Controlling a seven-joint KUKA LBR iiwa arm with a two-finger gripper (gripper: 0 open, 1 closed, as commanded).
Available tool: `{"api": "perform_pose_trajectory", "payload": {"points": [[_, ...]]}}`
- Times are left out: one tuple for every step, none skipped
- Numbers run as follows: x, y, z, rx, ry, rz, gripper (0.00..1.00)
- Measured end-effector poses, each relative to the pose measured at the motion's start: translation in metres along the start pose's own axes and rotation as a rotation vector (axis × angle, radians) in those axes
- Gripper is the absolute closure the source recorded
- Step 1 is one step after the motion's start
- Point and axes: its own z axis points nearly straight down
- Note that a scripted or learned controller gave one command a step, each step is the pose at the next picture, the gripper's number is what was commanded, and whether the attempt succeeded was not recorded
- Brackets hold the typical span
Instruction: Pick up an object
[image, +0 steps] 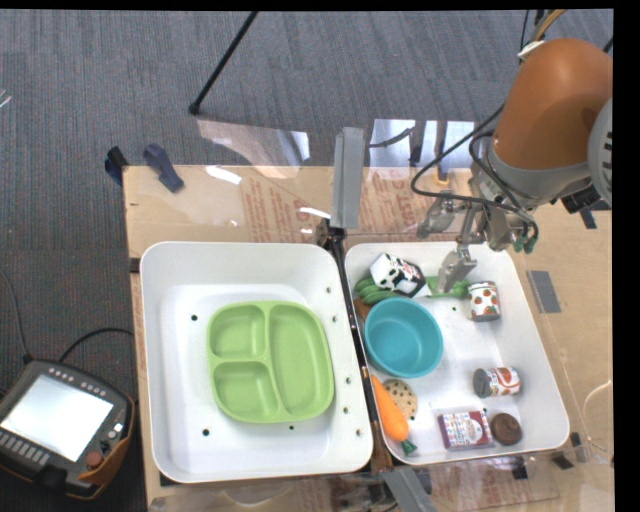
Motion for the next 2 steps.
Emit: {"api": "perform_pose_trajectory", "payload": {"points": [[0.034, -0.07, 0.068, 0.0, 0.01, -0.021, 0.0], [0.002, -0.106, 0.149, 0.002, -0.007, -0.092, 0.0]]}}
